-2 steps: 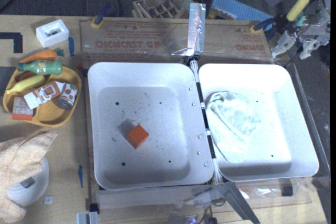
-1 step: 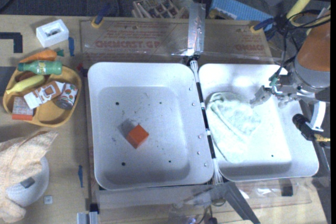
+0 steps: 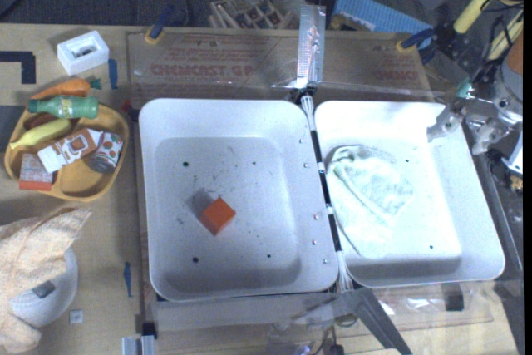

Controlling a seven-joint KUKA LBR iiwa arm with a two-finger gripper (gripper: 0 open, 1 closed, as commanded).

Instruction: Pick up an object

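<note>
An orange cube (image 3: 219,216) rests on the floor of the left bin (image 3: 166,129), a little left of its centre, with a grey shadow beside it. A crumpled pale cloth (image 3: 371,189) lies in the left half of the right bin (image 3: 474,237). My gripper (image 3: 455,119) hangs over the far right corner of the right bin, well away from the cloth and far from the cube. I see nothing held in it.
A yellow bowl (image 3: 17,164) of toy food stands left of the bins, with a small white box (image 3: 83,51) behind it and a beige bag (image 3: 37,249) in front. A clear panel (image 3: 249,66) lines the back of the bins.
</note>
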